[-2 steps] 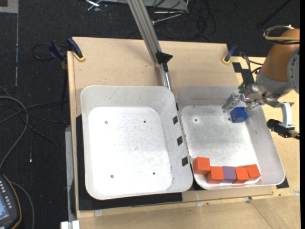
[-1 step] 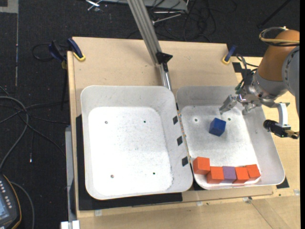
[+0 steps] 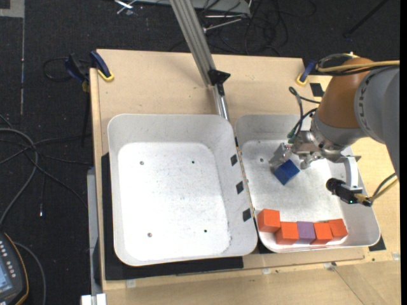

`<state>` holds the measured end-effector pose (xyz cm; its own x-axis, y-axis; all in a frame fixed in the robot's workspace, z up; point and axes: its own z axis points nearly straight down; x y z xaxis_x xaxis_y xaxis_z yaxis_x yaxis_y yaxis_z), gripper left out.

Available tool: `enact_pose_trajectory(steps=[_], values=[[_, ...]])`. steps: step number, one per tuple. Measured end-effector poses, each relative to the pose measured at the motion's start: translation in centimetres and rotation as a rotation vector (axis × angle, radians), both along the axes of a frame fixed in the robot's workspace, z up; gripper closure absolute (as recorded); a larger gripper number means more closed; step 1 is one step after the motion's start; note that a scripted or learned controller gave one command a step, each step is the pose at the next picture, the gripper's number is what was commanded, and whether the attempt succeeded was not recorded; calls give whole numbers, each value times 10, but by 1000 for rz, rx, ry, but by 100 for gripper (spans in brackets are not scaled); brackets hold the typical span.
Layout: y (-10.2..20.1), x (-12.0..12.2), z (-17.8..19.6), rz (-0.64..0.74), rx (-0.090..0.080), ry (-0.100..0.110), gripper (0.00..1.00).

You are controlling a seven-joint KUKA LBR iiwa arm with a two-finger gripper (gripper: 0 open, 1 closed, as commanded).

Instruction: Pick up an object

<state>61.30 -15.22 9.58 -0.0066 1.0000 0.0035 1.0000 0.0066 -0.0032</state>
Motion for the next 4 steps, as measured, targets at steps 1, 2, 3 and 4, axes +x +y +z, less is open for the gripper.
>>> enact_pose_trajectory(steps=[1, 2, 3, 4], values=[[53, -20, 0, 0, -2, -2, 0], [49, -19, 10, -7, -4, -5, 100], [48, -16, 22, -6, -4, -5, 100], [156, 44, 104, 5, 0, -13, 100]])
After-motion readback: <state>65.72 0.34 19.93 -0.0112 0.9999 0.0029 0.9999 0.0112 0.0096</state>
